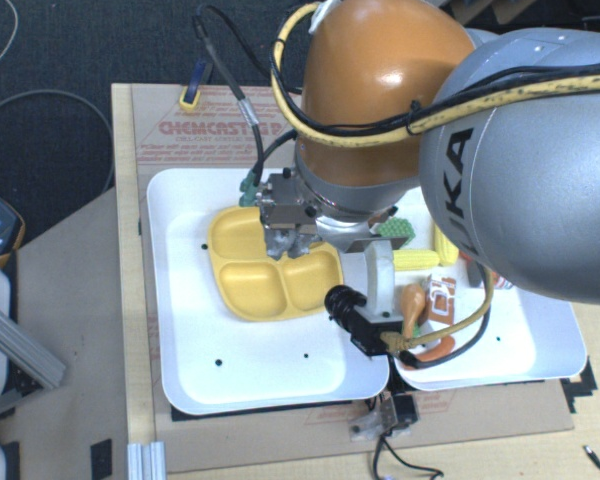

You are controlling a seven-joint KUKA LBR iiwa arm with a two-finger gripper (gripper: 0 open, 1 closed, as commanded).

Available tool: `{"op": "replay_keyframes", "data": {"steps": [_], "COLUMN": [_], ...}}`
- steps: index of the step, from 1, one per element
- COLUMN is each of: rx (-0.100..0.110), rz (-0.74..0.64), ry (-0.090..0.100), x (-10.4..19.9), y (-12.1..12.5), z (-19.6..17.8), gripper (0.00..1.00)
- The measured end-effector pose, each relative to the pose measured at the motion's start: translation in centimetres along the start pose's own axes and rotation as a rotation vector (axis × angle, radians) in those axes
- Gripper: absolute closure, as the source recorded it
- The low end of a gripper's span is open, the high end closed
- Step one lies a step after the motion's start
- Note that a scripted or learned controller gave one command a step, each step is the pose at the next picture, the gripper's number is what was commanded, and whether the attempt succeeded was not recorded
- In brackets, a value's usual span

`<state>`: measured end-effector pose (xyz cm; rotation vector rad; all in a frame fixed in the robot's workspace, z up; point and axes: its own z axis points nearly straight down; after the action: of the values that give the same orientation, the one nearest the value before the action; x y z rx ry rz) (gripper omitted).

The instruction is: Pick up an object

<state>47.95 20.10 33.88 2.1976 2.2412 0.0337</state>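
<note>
Yellow divided plate (263, 273) lies in the left bin (180, 298), gripper (288, 240) low over its far rim; finger spread hidden, cannot tell; looks like the descent-to-grasp step; next calls for closing on the rim, then lifting.

**One fixed camera above the bench**

The single camera looks down at a slant on both white bins: the left bin (180, 298) and the right bin (540, 348). The arm (520, 168) enters from the right, very near the lens, and covers much of the right bin.
</note>
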Motion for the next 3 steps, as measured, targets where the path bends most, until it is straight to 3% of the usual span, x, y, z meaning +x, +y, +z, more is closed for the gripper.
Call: {"op": "replay_keyframes", "data": {"steps": [1,2,3], "rx": [0.025,0.014,0.024], "rz": [0.022,0.023,0.013], "ry": [-0.017,-0.016,-0.012], "x": [-1.3,-2.9,2.4], "y": [5.5,14.2,9.5], "z": [7.9,9.0,10.5], "gripper": [1.0,1.0,1.0]}}
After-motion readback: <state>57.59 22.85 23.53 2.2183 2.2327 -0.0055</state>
